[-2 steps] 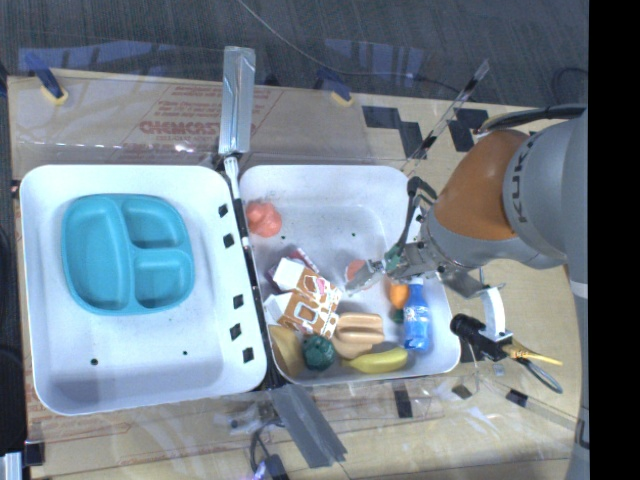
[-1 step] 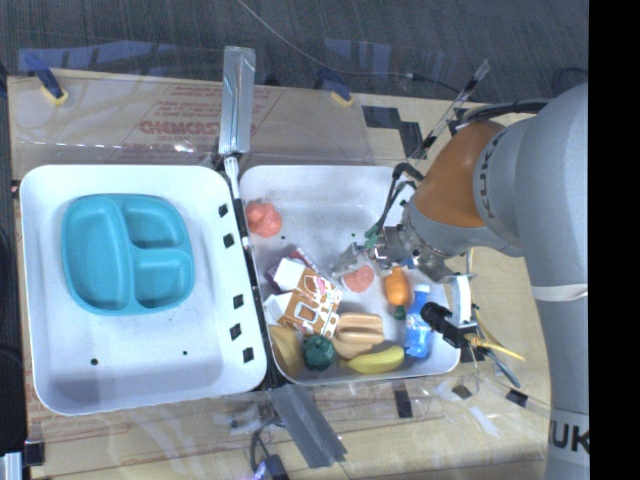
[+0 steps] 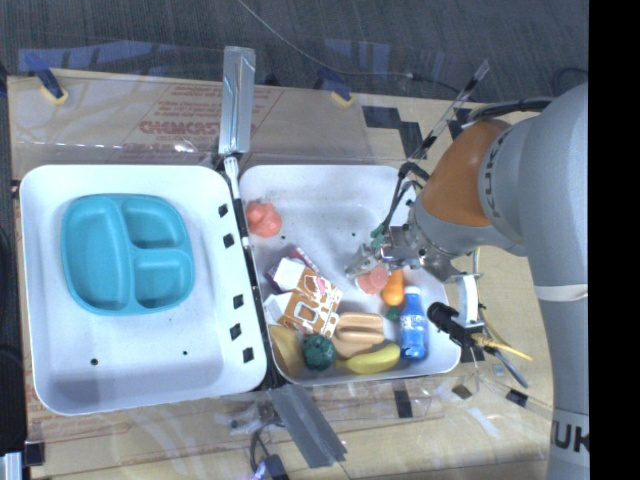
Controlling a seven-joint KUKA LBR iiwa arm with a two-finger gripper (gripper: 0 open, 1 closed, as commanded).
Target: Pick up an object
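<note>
Grey and bulky, with an orange band above the wrist, the robot arm (image 3: 520, 198) is seen closest to the lens, reaching over the right-hand white bin (image 3: 330, 183). Its gripper (image 3: 375, 260) is lowered just beside a pale pink rounded piece (image 3: 371, 280), and whether the fingers are spread or closed cannot be told, since they are masked by the wrist and cabling.

Several failures are judged likely. The pink piece is crowded by a small orange fruit-like object (image 3: 394, 288) and a blue bottle with a white cap (image 3: 412, 330), both touching or nearly touching it, so a neighbour could be nudged or clamped instead. A rounded, smooth toy may also be squeezed out sideways if the closing is off-centre.

Below the pink piece, along the bin's near wall, a hot-dog toy (image 3: 358, 332), a yellow banana (image 3: 375, 360), a dark green round object (image 3: 319, 352) and a brown-and-white printed box (image 3: 309, 306) are packed together. A salmon-coloured ball (image 3: 264, 219) is set well apart, to the upper left of the pink piece.

Further left, the second white bin (image 3: 130, 368) is occupied by a turquoise divided plastic tray (image 3: 128, 251), whose compartments hold nothing visible.
</note>
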